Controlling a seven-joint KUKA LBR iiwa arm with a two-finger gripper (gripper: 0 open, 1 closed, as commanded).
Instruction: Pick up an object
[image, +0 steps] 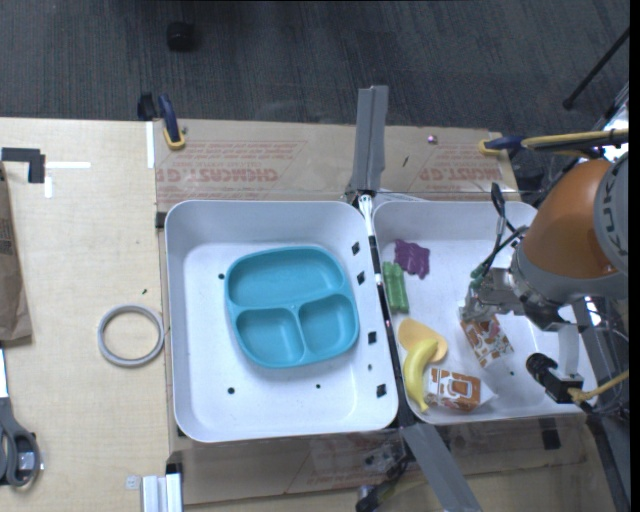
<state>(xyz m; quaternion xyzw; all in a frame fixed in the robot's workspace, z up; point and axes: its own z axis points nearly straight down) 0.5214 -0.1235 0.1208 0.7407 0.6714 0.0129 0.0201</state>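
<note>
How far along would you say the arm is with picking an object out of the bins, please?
Done: the gripper is down in the right bin, right over the orange-and-white packet. In hand: nothing clearly lifted; the packet looks to lie on the bin floor, and the grip itself is hidden. Left: a confirmed grasp and lift. The banana, green item, purple item and second packet lie untouched.

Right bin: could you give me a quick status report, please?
Gripper low in right bin, over red-and-white packet; grasp unconfirmed. Banana, second packet, green item, purple item lie apart. Nothing blocking.
</note>
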